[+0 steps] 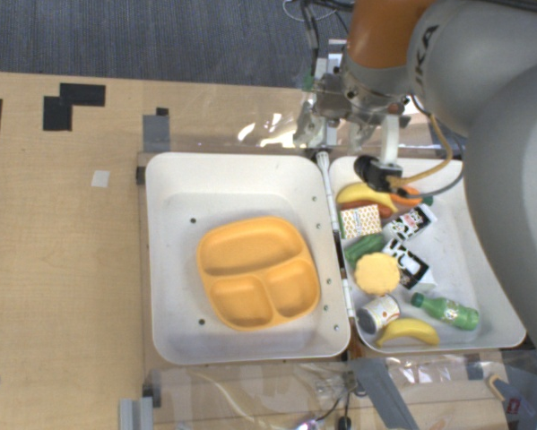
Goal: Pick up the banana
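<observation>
I am looking down on the worktop (62, 267), a pale wooden surface taking up the left and centre of the frame, with black markers at its upper left. The arm (492, 70) is reaching in from the upper right, its grey body filling that corner and the orange band sitting near the top centre-right. The left bin (241, 173) is lying in the middle of the frame and is carrying a yellow-orange divided plate (257, 271) with three compartments. The right bin (497, 325) is sitting just beside it, sharing the middle edge, and part of it is hiding under the arm.

The end effector (353, 119) is hanging above the far edge of the two bins, near the top of the seam between them. I cannot tell from here whether it is released or clenched, and I am seeing nothing in it.

In the right bin, the banana (408, 331) is lying at the lower edge, near the bottom of the frame, well apart from the end effector. A small can (378, 313) is touching it at its upper left, and a green bottle (446, 310) is lying on its side just to its upper right. A round yellow sponge (376, 274) is sitting above the can. Further up, a second banana (365, 196) is lying among small boxes (402, 240) and a green vegetable (365, 245).
</observation>
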### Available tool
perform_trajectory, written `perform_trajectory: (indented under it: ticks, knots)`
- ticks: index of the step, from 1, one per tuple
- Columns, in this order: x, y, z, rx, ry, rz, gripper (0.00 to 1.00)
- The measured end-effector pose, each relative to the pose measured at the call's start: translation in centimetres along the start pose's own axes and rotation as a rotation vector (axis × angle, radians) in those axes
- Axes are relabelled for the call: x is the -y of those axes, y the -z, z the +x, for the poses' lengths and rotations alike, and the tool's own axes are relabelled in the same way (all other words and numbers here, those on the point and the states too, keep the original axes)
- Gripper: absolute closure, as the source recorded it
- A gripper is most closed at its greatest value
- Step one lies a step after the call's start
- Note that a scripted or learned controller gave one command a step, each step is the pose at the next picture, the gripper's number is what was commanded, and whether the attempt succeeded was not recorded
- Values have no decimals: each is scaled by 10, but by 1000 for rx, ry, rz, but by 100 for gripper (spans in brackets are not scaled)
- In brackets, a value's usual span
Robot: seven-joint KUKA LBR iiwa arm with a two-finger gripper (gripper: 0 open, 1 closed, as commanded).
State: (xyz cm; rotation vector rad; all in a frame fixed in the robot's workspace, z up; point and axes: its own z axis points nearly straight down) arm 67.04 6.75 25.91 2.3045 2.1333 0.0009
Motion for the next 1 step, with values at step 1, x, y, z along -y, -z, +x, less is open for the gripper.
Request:
perform_trajectory:
  ticks: [1]
  knots:
    - [5,88,69,0,-128,0,0]
